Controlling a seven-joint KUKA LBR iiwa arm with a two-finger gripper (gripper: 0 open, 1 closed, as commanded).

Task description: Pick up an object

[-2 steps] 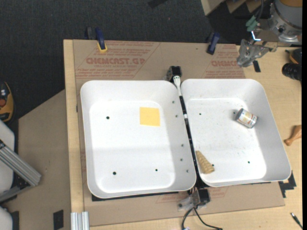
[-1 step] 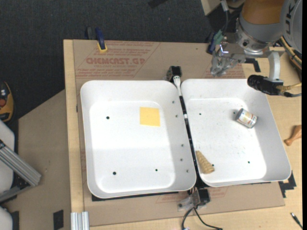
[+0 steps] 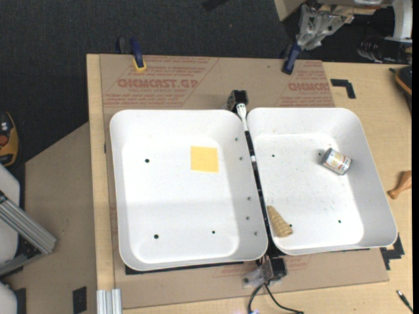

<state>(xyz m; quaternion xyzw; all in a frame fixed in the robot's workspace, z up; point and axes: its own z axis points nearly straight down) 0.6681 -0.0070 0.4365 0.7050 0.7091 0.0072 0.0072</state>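
Two blue clamps (image 3: 138, 54) on brown board (image 3: 196, 84), dark carpet (image 3: 65, 18) behind

Yellow square (image 3: 204, 159) alone in left bin (image 3: 131, 175); can (image 3: 336, 161) and cone (image 3: 279, 220) well apart.

Pale grey metal hand (image 3: 313, 33) with slim shiny fingers, beige block and white-grey housing above it

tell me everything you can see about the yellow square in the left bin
The yellow square is a flat, plain, pale-yellow piece with straight edges, possibly a thin sponge or card. It lies flat on the floor of the left bin, in the upper middle part, slightly right of centre. Nothing touches it but the bin floor.
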